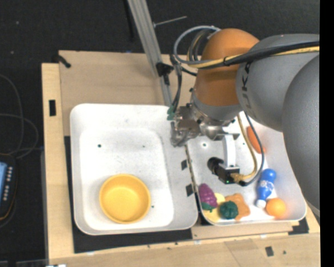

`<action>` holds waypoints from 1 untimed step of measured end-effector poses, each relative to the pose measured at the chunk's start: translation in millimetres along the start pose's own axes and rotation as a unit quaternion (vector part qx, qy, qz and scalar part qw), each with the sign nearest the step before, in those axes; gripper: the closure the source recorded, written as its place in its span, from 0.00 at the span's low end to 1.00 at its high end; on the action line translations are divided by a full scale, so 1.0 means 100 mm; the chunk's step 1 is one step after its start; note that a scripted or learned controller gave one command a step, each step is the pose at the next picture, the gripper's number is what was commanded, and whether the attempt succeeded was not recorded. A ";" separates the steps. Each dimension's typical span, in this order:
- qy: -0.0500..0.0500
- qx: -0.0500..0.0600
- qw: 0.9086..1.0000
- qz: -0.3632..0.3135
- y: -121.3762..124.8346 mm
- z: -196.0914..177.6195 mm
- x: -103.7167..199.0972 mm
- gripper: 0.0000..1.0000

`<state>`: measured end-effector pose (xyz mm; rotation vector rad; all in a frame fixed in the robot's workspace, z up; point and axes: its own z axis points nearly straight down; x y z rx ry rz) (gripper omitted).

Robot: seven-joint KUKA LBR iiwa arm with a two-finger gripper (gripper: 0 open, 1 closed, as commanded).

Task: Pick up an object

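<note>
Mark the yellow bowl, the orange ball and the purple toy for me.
yellow bowl (124, 197), camera view, centre of its inside.
orange ball (275, 207), camera view, middle of its top.
purple toy (206, 194), camera view, middle of its body.

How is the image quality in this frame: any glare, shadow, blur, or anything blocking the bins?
Camera view: lighting is even and soft, with mild sheen on the orange band and no hard glare. The left bin and yellow bowl are sharp. The grey arm looms large and slightly soft, covering much of the right bin. Small toys along its near edge look low in detail.
</note>
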<state>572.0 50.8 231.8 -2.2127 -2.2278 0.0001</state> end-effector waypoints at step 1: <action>0.001 0.000 1.000 0.000 -0.23 -0.08 0.38 1.00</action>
